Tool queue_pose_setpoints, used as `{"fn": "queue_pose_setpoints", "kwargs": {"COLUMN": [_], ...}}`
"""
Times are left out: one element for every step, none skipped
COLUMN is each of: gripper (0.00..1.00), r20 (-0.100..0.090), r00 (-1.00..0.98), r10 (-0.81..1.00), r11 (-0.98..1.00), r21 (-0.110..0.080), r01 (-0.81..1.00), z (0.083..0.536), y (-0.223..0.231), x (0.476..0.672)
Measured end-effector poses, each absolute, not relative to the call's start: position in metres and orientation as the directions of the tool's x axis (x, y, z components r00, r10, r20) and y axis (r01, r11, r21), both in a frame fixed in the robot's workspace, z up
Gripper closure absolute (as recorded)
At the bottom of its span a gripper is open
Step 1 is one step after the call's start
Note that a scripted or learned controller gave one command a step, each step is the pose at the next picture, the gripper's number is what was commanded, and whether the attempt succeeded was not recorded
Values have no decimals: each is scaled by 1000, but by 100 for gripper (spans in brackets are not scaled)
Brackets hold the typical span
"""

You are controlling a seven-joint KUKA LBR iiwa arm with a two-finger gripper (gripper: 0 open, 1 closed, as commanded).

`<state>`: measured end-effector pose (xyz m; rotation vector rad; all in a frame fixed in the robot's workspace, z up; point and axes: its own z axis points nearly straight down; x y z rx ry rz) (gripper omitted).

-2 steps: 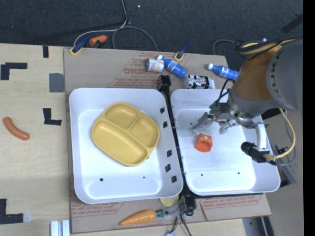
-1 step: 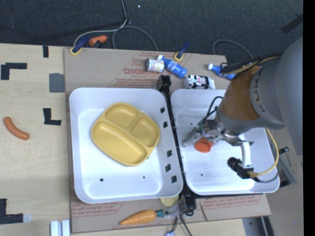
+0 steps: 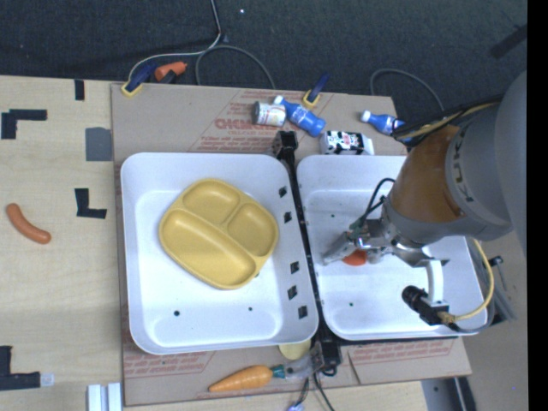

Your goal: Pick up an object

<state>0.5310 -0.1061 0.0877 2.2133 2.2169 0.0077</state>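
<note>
A small red-orange object (image 3: 354, 260) lies on the floor of the right bin (image 3: 342, 315), left of its middle. My gripper (image 3: 344, 248) is low in that bin, reaching in from the right and pointing left, directly over and touching or nearly touching the red object. The wrist hides part of the object, so I cannot tell whether it is held. In the left bin (image 3: 145, 315) a yellow divided plate (image 3: 218, 231) lies flat.
Behind the bins lie a white bottle (image 3: 271, 112), a blue bottle (image 3: 306, 118), a small blue-capped bottle (image 3: 382, 122) and a black-and-white item (image 3: 347, 142). A carrot (image 3: 242, 378) lies in front of the bins. A sausage (image 3: 27, 223) rests far left on the bench.
</note>
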Motion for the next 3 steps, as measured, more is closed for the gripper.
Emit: {"fn": "queue_pose_setpoints", "kwargs": {"gripper": [100,0,0], "r20": [-5,-4,-1], "r00": [-1,-1,-2], "r10": [1000,1000,1000], "r11": [1,1,2], "r21": [10,9,1], "r01": [1000,1000,1000], "z": [98,97,86], "y": [-107,-107,-94], "x": [532,531,574]}}
